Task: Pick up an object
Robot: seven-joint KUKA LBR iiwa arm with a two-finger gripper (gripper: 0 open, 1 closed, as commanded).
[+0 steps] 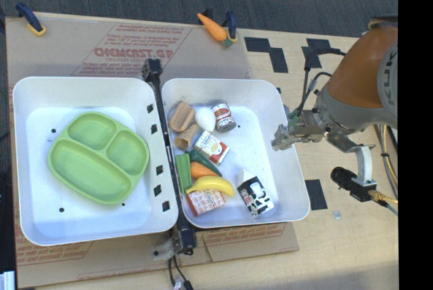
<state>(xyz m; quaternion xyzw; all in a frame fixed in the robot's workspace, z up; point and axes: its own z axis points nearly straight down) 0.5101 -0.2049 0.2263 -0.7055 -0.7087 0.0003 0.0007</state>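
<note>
Green divided plate, yellow banana, black-and-white patterned carton, white bins, orange arm band

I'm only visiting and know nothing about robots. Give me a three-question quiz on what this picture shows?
1. True or false: the green divided plate lies in the left bin.
2. Which touches the banana? A) small can B) black-and-white carton C) carrot
3. Fill in: the gripper is at the right bin's ____ rim.

Key: 1 true; 2 C; 3 right.
</note>
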